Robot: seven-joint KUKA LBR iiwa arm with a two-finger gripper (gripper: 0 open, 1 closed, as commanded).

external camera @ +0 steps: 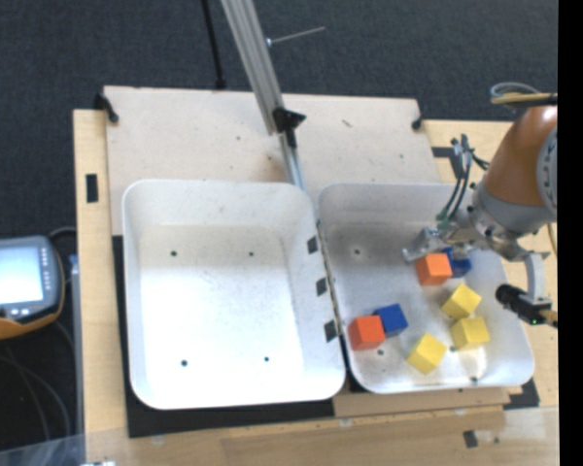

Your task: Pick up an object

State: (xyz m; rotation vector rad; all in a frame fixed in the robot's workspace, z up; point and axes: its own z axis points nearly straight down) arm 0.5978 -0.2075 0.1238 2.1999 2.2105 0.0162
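Reaches in from the right as a grey arm [521, 178] with an orange band, bent down over the right bin [369, 202]. Ends in the gripper [430, 249], low inside that bin's far half and directly above the upper orange cube [433, 269], seemingly touching its top edge. Cannot tell whether clenched, released, or grasping that cube, since the metal tip and the cube overlap from this angle. Just beside that cube, on its right and partly hidden behind it, a small blue block [460, 263]. Nearer the camera, three yellow cubes: one [461, 302] just below the blue block, another [470, 333] close under it near the bin's right wall, a third [427, 353] further left by the front wall. Left of these, near the wall shared with the neighbouring bin, a second orange cube [366, 331] touching a blue cube [392, 318] at its upper right corner. Alongside, the left bin [136, 260], white and speckled with dark dust. Under both bins, a pale wooden bench [194, 129]. Across the back, slanting down to the gap between the bins, an aluminium post [251, 47]. At the far left, off the bench, a handheld screen unit [17, 280] with cables below it.
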